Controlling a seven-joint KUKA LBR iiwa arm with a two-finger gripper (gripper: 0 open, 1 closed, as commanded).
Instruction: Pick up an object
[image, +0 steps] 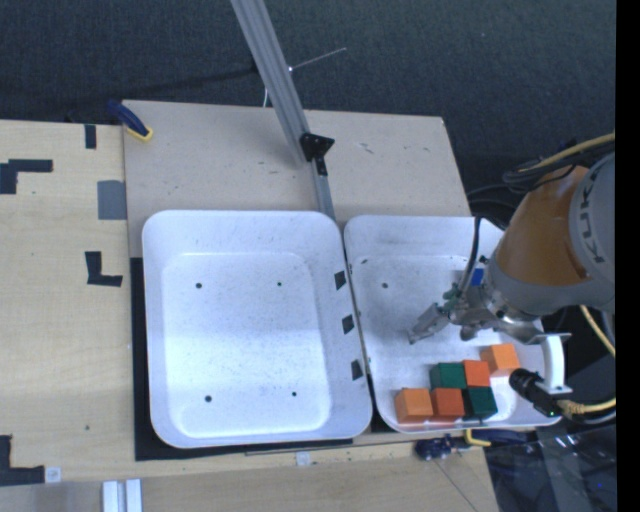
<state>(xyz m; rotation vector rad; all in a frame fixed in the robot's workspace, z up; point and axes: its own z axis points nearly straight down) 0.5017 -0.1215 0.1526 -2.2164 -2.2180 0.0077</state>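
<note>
- The gripper hangs over the right bin, apart from the blocks clustered at its near edge.
- Whether it is open or closed cannot be told.
- Likely approach step; next it should move over a block.

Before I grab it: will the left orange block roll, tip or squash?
Orange block looks squat and flat-faced, so probably slides rather than rolls. Likely rigid. It touches another orange block near the bin wall, so finger room may be tight.
</note>
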